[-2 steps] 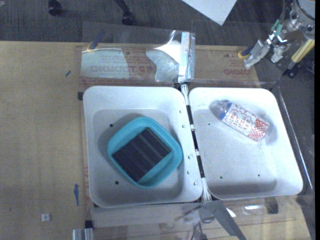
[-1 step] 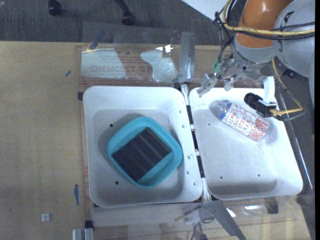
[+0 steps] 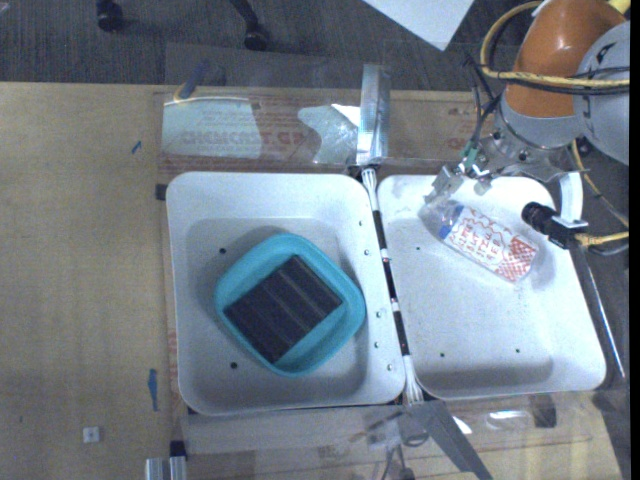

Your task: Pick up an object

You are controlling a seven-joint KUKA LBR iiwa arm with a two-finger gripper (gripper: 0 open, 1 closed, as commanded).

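the gripper (image 3: 462, 171) hangs over the back left part of the right bin (image 3: 500, 353). its thin fingers (image 3: 445, 180) look a little apart, and the top end of the packet (image 3: 487, 241) seems to sit right at their tips. i cannot tell if they pinch it or just touch it.

to do this step well, i think the fingers should close tight on the packet's end first. then the arm should go up slowly, because a floppy bag can slip out.

the packet is clear and crinkly, with red and white marks. it lies slanted in the back of the right bin. a blue dish (image 3: 290, 304) with a dark block sits in the left bin (image 3: 190, 218).
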